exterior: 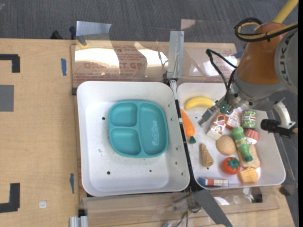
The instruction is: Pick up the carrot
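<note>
The carrot point(188, 124) is orange with a green stub at its near end. It lies along the left wall of the right bin point(274, 171), just below the banana point(199, 101). My gripper point(211, 115) hangs low over the right bin, a little to the right of the carrot and apart from it. It sits above a small carton point(218, 126). Nothing of the carrot is between its tips.
A teal divided plate point(138, 128) fills the left bin point(90, 141). Toy food crowds the right bin: a cone point(206, 154), a bun point(226, 145), a tomato point(230, 165), a green bottle point(242, 144), cheese point(249, 175) and a can point(248, 119).
</note>
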`<state>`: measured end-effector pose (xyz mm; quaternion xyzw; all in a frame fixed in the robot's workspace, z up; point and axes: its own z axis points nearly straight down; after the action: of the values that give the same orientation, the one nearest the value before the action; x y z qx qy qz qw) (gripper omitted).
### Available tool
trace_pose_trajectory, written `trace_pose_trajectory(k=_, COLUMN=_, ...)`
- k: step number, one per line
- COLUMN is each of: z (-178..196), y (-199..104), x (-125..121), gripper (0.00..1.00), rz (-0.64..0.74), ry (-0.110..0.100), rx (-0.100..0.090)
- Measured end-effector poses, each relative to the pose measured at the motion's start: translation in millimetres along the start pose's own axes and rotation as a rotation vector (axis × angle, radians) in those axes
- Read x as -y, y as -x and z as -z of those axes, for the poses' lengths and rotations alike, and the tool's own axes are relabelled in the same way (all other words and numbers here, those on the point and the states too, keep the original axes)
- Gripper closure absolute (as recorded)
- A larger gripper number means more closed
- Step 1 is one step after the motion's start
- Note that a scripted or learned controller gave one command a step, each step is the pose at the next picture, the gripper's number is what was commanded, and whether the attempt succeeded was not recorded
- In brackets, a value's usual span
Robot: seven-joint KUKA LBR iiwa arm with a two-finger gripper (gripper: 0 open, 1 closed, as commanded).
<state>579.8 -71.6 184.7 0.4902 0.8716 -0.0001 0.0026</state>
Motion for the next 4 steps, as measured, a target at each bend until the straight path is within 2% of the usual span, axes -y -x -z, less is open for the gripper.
trace_pose_trajectory(k=1, z=0.0, y=-18.3, x=-52.2, gripper=0.00, rz=-0.015, ry=0.001, rx=-0.003)
trace_pose_trajectory(k=2, z=0.0, y=-34.9, x=16.7, gripper=0.00, rz=-0.168, ry=-0.004, rx=-0.005)
trace_pose_trajectory(k=3, z=-0.3, y=-52.6, x=-26.4, gripper=0.00, rz=-0.186, ry=-0.001, rx=-0.004)
trace_pose_trajectory(k=4, z=0.5, y=-45.1, x=9.0, gripper=0.00, rz=-0.317, ry=-0.005, rx=-0.006)
